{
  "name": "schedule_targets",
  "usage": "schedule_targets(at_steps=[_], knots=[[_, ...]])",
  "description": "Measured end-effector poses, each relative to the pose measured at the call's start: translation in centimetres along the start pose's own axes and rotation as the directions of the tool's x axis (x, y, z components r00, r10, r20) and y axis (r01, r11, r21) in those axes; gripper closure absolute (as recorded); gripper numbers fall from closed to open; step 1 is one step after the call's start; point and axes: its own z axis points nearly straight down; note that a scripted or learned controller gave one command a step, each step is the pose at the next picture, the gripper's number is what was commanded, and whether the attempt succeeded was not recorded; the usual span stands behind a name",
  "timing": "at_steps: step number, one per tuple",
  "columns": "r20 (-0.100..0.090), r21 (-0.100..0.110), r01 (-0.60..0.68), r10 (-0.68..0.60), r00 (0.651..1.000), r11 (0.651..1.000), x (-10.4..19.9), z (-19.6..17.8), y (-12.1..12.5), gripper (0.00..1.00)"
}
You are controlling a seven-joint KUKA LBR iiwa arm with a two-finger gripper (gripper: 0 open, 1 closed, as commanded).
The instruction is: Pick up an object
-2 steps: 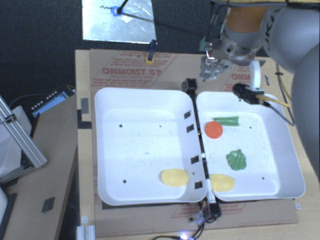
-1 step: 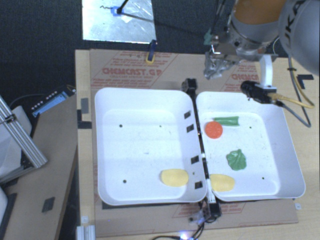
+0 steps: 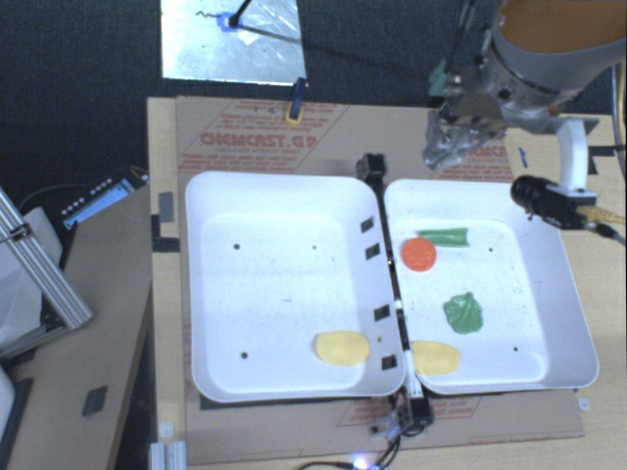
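The gripper (image 3: pixel 453 150) hangs above the right bin's (image 3: pixel 558 262) far rim, with an orange disc (image 3: pixel 419 254) inside.

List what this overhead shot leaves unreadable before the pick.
- Claw: blurred against the bench, so its state is unclear.
- Grey arm with orange band: cut off by the top edge.
- Flat yellow oval piece in the right white bin: its left end is covered by the black divider clips.
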Motion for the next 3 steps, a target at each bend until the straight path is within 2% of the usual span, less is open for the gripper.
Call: schedule_targets(at_steps=[1,2,3], knots=[[0.004,0.027,0.002,-0.002,1.000,1.000,5.3,17.4,-7.8,1.00],[-0.004,-0.011,0.001,-0.002,1.000,1.000,8.2,-0.4,-7.1,1.00],[0.000,-0.005,0.000,0.000,1.000,1.000,11.5,-7.9,-0.4,1.00]])
